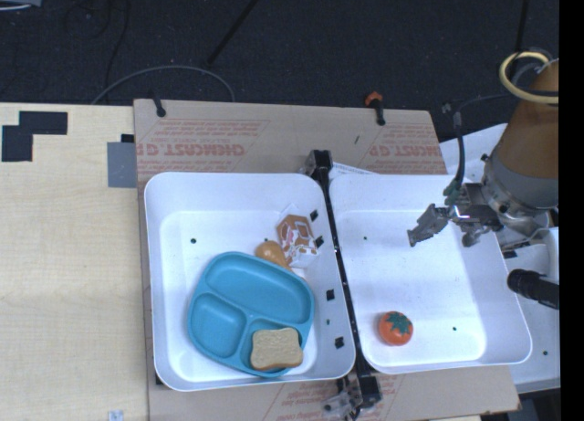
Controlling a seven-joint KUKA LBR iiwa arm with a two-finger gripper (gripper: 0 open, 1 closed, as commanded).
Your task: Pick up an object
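Note:
An orange, tomato-like toy point(395, 328) lies near the front of the right bin point(493, 346). My gripper point(442, 236) hangs over the right bin's far right part, well above and behind the toy. Its fingers point(422, 228) are spread open with nothing between them. In the left bin point(169, 227), a blue divided plate point(239, 305) carries a slice of bread point(276, 348) at its front corner. A small orange-brown item point(271, 252) and a white and brown packet point(297, 231) sit just behind the plate, near the divider.
The black divider point(334, 264) runs between the two bins. The arm's grey and orange body point(529, 136) stands over the right bin's far right edge. Brown cardboard point(274, 141) lies under the bins.

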